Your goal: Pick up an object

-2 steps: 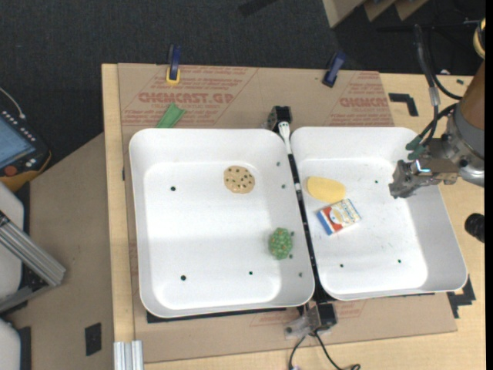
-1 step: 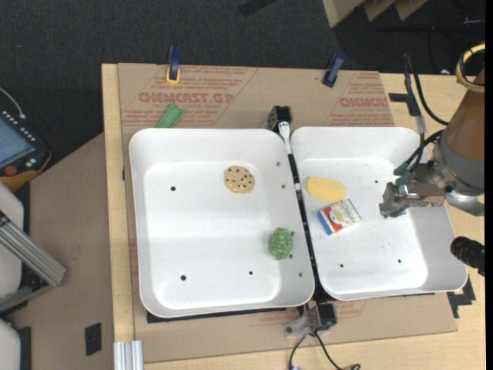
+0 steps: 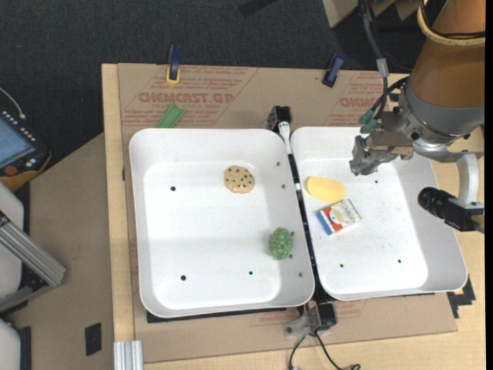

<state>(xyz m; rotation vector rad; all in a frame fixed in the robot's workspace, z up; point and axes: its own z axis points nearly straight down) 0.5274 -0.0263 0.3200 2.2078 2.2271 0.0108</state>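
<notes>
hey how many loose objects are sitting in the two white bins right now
4. Left bin: a cookie toward the back, a green clump near its right wall. Right bin: a yellow piece and a small box, side by side. The gripper may hide more.

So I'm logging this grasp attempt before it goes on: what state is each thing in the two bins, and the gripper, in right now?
Cookie: lying flat in the left bin, untouched.
Green lump: resting near the left bin's right wall.
Yellow piece: lying in the right bin, free.
Small carton: lying flat beside the yellow piece.
Gripper: above the right bin, holding nothing visible.
</notes>
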